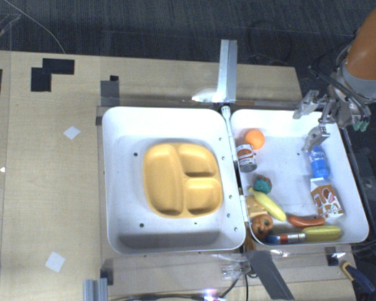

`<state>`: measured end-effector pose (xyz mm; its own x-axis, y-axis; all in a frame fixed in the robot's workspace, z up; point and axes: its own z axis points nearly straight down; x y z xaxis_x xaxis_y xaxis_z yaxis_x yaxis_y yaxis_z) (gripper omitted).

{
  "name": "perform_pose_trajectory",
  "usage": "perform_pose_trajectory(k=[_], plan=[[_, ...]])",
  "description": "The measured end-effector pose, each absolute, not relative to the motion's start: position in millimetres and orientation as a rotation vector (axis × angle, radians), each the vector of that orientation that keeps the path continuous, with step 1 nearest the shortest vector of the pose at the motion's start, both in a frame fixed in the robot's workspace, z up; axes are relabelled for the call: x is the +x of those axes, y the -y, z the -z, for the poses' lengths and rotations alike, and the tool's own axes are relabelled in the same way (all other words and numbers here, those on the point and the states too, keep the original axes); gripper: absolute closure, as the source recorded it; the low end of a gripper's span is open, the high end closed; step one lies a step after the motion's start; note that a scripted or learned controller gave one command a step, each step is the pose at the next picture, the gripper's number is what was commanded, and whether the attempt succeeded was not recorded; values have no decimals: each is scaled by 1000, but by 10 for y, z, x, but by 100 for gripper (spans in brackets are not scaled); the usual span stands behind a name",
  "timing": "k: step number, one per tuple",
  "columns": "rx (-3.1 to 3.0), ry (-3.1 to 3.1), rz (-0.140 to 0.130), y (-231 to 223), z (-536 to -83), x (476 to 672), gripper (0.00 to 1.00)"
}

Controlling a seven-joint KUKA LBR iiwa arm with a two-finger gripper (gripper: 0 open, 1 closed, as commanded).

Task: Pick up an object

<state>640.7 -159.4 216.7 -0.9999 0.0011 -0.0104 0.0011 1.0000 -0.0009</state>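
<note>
The right bin (357,187) holds several small objects. An orange ball (255,138) and a small can (245,157) lie near its left wall. A blue bottle (318,163) and a brown-and-white carton (326,200) lie along its right side. A green toy (262,184), a banana (269,205), a red sausage shape (306,220) and a yellow piece (323,232) crowd the near end. My gripper (311,121) hangs over the bin's far right corner, just above the blue bottle. It looks open, with nothing between its fingers.
In the left bin (116,187) lies a yellow divided tray (180,179). A metal post (228,68) rises behind the wall shared by the two bins. A marker (285,237) lies against the right bin's near wall.
</note>
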Motion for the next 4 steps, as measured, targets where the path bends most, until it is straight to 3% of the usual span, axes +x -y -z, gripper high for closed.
perform_pose_trajectory(k=[1, 2, 3, 4], plan=[[262, -3118, 3, 2058, -2190, 6377, 0], [248, -3106, 5, 2031, -2339, 6414, 100], [247, -3107, 4, 2027, -2333, 6413, 0], [-361, -3112, 3, 1876, -2113, 5650, 0]])
